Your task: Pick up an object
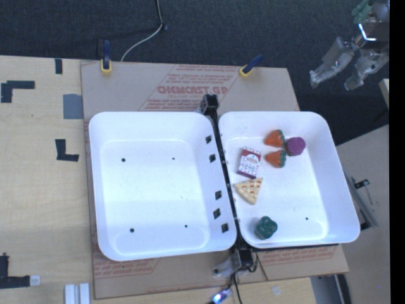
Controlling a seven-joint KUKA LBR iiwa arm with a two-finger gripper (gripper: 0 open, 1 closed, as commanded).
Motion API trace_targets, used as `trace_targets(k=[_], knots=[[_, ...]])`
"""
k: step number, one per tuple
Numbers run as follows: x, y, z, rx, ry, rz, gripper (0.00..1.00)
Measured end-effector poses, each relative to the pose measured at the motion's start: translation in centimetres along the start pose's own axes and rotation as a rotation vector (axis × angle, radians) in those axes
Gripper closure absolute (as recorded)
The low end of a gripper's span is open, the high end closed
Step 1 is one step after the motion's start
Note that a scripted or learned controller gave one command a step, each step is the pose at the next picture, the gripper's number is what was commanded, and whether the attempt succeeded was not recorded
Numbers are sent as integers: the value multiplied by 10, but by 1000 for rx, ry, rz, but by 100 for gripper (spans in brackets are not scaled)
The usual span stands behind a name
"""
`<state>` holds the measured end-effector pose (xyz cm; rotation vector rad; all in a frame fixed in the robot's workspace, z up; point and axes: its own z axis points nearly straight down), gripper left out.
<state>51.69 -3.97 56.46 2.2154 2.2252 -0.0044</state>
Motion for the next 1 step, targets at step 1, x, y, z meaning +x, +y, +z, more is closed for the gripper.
trace_targets(k=[1], knots=[[0,0,-10,0,0,-1,100]])
